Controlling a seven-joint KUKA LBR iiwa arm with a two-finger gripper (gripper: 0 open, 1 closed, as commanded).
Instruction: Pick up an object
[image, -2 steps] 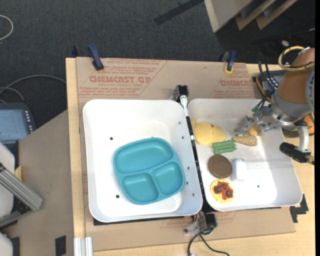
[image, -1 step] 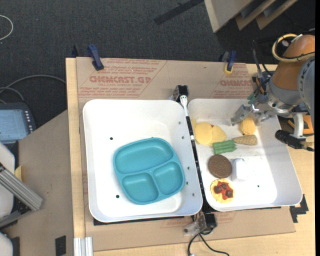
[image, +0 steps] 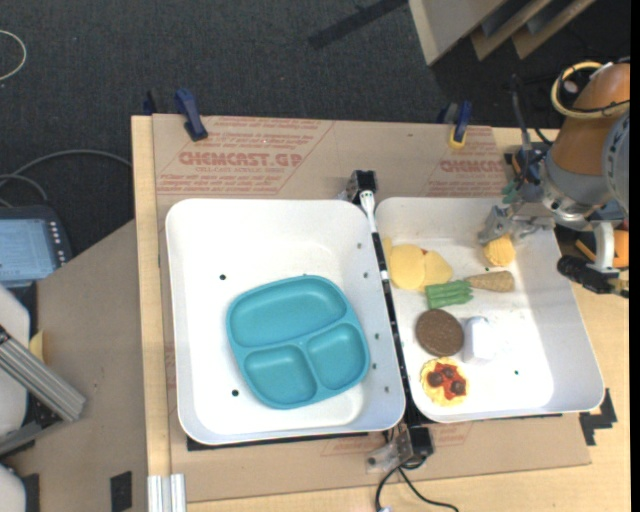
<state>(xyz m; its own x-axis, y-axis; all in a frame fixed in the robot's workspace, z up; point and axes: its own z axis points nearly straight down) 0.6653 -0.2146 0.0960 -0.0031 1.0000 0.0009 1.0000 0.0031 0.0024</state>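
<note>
The camera view looks down on two shallow white bins side by side on a brown bench. The left bin (image: 200, 330) carries a teal divided plate (image: 298, 340), lying flat near its middle. The right bin (image: 560, 330) holds the small toy foods: a pale yellow round piece (image: 417, 267) near its left wall, a green piece (image: 448, 294) just below that, a tan cone-shaped piece (image: 492, 282) beside the green one, a brown round cookie (image: 439, 331), a whitish translucent item (image: 482, 337) just right of the cookie (hard to make out), and a small pizza-like piece with red spots (image: 445, 380) nearest the front rim. The gripper (image: 508, 226) hangs over the bin's far right part, directly above a small yellow chunk (image: 499, 252), and whether it has closed on that chunk cannot be made out.
</note>
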